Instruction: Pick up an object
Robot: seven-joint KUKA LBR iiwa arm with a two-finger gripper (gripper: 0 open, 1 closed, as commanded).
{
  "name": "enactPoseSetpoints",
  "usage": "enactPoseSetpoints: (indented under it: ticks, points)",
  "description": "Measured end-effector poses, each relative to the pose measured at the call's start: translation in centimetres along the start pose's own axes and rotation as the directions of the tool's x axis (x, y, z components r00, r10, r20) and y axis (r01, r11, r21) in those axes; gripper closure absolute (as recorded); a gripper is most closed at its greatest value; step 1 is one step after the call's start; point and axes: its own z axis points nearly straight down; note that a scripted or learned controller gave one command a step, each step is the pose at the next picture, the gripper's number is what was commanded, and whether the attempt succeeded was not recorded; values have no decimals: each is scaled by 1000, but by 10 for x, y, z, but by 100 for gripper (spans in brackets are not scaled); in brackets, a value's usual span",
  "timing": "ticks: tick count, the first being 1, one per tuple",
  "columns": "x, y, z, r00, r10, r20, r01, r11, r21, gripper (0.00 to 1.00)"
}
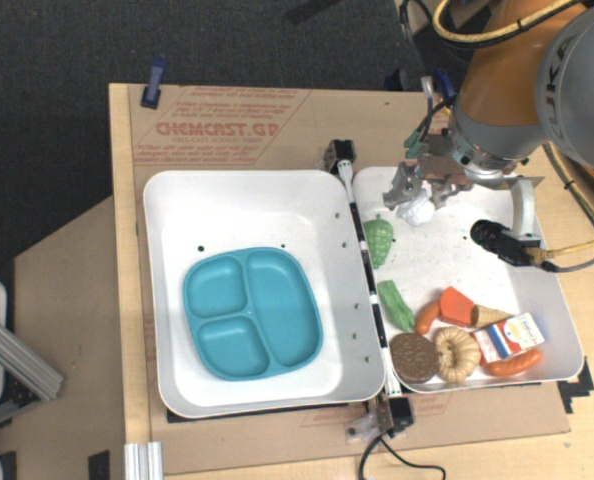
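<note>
Gripper (415,196) is over the far-left part of the right bin (447,258), low, reaching in from the right. Can't tell how far open it is or whether it has hold of anything. A pale blob (415,211) shows right at its tip; unclear if that is a loose object or part of the tool.

Pickable objects are all in the right bin:
- A green leafy piece (379,240) lies against the divider, just near-left of the gripper.
- A green pod (397,305) is further toward the near side.
- Clustered at the near end are an orange wedge (457,307), cone (493,316), brown cookie (413,356), donut (457,353), small carton (507,338) and sausage (507,366), packed close and well apart from the gripper.

The left bin (167,198) holds a teal divided plate (252,311), lying flat.
</note>
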Motion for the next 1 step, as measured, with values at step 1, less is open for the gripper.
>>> enactPoseSetpoints:
  ticks: [1]
  points:
    - [-64,-44,-4,1000,12,4,-12,1000,2,100]
